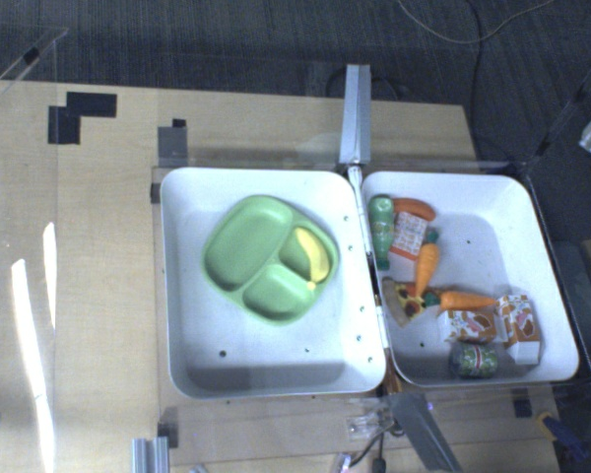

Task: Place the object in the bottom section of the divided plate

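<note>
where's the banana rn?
The banana lies in the right-hand section of the green divided plate, in the left bin, close to the divider between the two bins.

Bins: two, white [177,294] and [547,264]. Divided plate [251,249]: one, green, three sections. Banana [313,252]: one, yellow. Carrots: two, [426,266] and [468,301]. Green bottle [380,227]: one. Can [473,361]: one. Pizza slice [406,304]: one. Cartons: two, [519,325] and [470,325].
</note>
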Controlling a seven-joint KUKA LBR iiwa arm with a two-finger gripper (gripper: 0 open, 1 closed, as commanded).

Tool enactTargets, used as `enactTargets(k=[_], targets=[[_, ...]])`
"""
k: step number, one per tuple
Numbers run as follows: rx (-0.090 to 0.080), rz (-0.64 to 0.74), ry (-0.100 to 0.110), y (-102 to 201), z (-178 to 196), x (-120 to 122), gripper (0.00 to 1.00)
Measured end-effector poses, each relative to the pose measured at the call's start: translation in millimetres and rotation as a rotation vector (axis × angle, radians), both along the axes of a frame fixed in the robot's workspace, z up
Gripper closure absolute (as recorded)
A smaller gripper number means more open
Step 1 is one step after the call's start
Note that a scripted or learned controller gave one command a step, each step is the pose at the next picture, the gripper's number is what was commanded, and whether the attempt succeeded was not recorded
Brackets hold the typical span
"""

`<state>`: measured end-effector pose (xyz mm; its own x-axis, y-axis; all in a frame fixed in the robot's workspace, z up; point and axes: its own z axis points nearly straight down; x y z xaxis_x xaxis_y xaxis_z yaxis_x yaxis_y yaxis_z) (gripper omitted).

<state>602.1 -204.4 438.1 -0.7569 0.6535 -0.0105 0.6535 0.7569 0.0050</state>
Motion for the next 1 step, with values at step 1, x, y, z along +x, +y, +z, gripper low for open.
enactTargets(k=[1], targets=[[0.001, -0.085, 0.001, 0.4, -0.4, 62.9, 1.00]])
